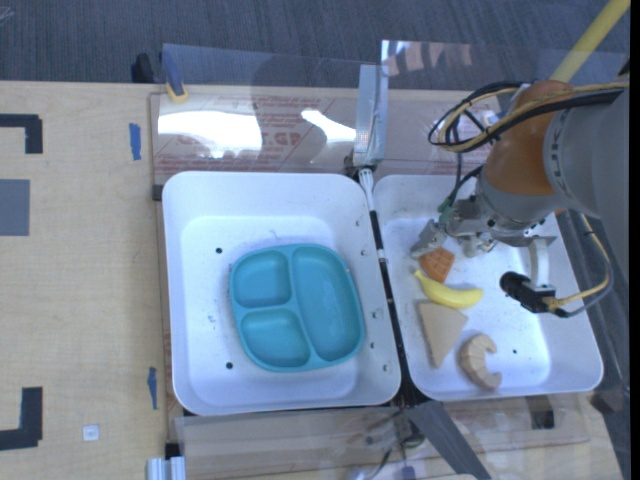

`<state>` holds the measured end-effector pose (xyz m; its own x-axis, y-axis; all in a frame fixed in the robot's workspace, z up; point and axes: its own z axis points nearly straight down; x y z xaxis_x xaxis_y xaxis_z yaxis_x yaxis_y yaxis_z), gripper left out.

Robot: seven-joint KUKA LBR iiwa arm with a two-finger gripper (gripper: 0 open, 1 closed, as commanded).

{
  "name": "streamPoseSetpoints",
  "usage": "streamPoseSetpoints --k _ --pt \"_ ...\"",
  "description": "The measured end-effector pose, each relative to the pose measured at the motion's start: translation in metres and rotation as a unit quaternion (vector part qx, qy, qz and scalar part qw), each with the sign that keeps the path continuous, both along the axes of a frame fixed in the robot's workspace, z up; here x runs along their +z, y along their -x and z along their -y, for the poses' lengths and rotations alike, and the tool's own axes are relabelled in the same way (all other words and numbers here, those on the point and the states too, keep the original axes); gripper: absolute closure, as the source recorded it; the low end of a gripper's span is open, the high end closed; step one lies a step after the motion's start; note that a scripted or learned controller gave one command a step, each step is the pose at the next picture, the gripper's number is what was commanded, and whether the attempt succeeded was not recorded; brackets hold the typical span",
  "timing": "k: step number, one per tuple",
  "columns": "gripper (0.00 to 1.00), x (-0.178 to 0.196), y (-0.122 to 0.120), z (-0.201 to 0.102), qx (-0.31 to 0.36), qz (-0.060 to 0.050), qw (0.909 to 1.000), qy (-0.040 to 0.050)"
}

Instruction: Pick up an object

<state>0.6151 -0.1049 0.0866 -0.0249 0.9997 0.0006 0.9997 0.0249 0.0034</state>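
Okay, I see the hand (447,236) low in the right bin (570,363), its grip I cannot tell, just above an orange piece (437,264) and banana (450,292). Left bin (190,218) holds a blue tray (296,306) on the wooden surface (80,268); grey carpet (300,8) lies beyond.

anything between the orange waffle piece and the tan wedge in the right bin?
Yes: the banana lies between the waffle piece above it and the tan wedge below, as the camera view shows.
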Motion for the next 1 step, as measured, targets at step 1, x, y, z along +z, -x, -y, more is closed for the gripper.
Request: streamPoseSetpoints --k 1 --pt "0.00 0.0004 0.0152 -0.0034 0.089 0.002 0.9960 0.0009"
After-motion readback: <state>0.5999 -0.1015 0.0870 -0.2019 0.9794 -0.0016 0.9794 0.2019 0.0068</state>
